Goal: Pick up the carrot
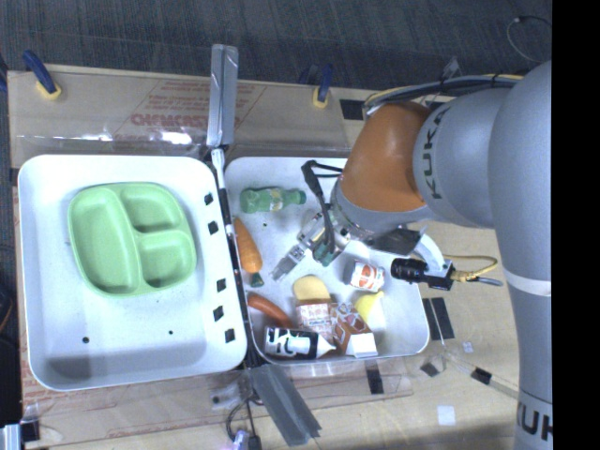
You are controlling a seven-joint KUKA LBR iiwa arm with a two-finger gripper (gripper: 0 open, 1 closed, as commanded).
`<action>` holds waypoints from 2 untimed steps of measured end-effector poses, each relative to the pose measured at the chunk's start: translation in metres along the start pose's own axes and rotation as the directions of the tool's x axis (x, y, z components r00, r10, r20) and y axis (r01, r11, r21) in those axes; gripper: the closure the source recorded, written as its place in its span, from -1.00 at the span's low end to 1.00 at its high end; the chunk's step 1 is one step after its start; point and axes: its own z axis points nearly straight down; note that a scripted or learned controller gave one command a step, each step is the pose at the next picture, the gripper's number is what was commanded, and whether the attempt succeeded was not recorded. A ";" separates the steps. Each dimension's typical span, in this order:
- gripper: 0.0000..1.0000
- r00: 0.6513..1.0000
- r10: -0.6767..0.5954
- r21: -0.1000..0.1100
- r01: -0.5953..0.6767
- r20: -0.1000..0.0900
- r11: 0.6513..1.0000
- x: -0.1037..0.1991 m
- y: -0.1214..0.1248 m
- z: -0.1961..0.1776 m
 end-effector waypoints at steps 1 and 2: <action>-1.00 1.000 0.007 -0.001 -0.007 0.002 1.000 -0.001 0.011 0.037; 1.00 1.000 0.002 -0.001 -0.002 0.002 1.000 -0.001 0.012 0.027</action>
